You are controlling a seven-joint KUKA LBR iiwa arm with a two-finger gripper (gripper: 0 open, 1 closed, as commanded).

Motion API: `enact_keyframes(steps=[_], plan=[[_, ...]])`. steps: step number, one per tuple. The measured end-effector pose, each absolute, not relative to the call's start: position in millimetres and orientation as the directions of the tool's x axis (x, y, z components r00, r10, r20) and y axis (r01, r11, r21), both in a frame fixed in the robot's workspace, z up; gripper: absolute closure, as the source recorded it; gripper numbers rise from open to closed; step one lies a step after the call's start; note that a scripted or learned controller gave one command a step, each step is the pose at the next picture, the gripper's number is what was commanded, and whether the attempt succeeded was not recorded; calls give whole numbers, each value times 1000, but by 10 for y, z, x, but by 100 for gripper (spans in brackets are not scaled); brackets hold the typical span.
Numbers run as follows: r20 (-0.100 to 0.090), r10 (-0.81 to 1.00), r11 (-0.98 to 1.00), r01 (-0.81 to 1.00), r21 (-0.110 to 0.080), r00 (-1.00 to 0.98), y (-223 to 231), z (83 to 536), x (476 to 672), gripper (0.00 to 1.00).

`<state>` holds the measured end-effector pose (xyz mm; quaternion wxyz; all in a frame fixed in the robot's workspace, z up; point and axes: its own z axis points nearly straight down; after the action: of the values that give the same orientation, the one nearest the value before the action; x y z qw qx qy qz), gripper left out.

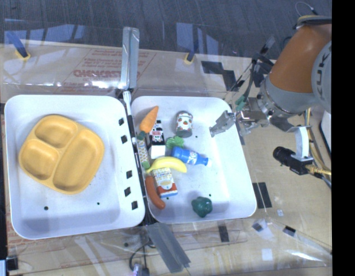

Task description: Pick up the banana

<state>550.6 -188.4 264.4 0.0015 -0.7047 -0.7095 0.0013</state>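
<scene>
Camera view puts your banana mid-left in the right bin, crowded: blue bottle touching its upper side, small carton and red sausage just below, carrot and little can further up, green pepper near the front wall. Your gripper hangs over the bin's upper right, holding nothing; whether it's parted, you cannot tell.

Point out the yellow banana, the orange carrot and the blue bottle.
Yellow curved banana (169,164), camera view, middle of its arc.
Orange tapered carrot (149,119), camera view, mid-body.
Blue plastic bottle (187,156), camera view, its body.
</scene>
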Motion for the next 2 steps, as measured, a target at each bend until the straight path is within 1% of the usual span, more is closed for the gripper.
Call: enact_keyframes(steps=[1, 2], plan=[[-1, 994, -112, 994, 8, 112, -1438, 1100, 5549, 0], [1, 996, 94, 996, -2, -94, -955, 981, 4931, 0]])
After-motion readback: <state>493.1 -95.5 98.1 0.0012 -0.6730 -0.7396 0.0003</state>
